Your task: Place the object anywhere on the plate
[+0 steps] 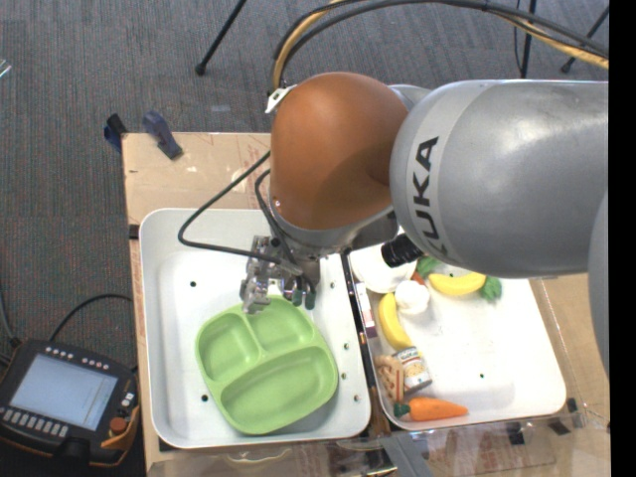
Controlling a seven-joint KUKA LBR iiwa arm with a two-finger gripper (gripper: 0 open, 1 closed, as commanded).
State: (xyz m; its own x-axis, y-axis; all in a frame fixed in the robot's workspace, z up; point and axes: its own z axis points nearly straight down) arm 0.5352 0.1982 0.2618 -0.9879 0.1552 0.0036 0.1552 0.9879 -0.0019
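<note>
arm: the grey kuka arm (pixel 497 167) reaches in from the right, its orange band (pixel 333 147) hanging over the back of the left bin.
jaws: the jaws (pixel 276 291) sit low at the far edge of the plate; whether they are open or closed, or grip anything, cannot be told from here, since the parts are small and cluttered.
plate: a green divided plate (pixel 266 368) with three compartments lies in the left bin, toward its near right corner.
left bin: white and shallow (pixel 174 326), carrying the plate.
right bin: white (pixel 507 356), just beside the left one; it carries the loose things.
objects: two bananas, one (pixel 394 321) by the bin's left wall and one (pixel 457 284) farther back; a white cup-like piece (pixel 411 297) between them; a small printed packet (pixel 409 370); a carrot (pixel 433 409) at the near edge.
tabletop: pale wood (pixel 199 167), showing behind the bins.
pendant: a handheld control screen (pixel 65 396) lies on the floor at lower left.
</note>
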